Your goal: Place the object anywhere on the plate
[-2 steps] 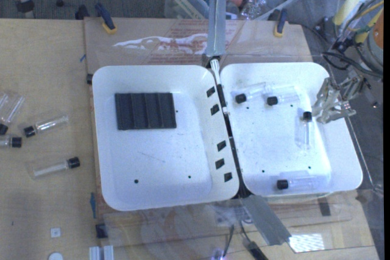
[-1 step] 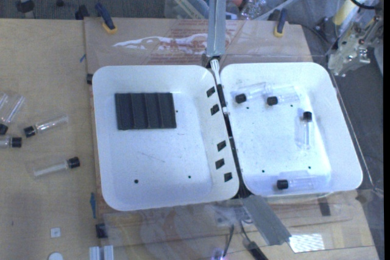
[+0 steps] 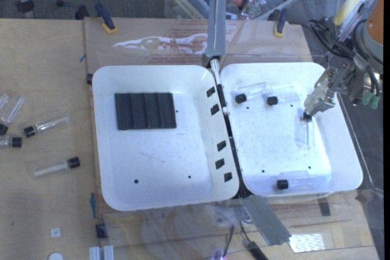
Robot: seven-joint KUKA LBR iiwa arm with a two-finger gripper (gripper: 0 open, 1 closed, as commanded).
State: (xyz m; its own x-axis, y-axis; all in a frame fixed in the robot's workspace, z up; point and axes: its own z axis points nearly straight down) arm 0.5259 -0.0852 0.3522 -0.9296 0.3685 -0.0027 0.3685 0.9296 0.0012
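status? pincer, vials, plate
Pincer low in right bin, over a clear vial. Grasp unconfirmed. Black plate in left bin, nothing on it. Divider between bins.

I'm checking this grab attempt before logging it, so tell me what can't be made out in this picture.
- Camera view: whether the gripper holds the clear tube below it; the tip is too small and the tube nearly blends into the right bin.
- The arm is cut off by the right edge.
- How many clear tubes lie in the right bin; only their black caps stand out.
- The black plate has ridges, with detail too coarse to read.
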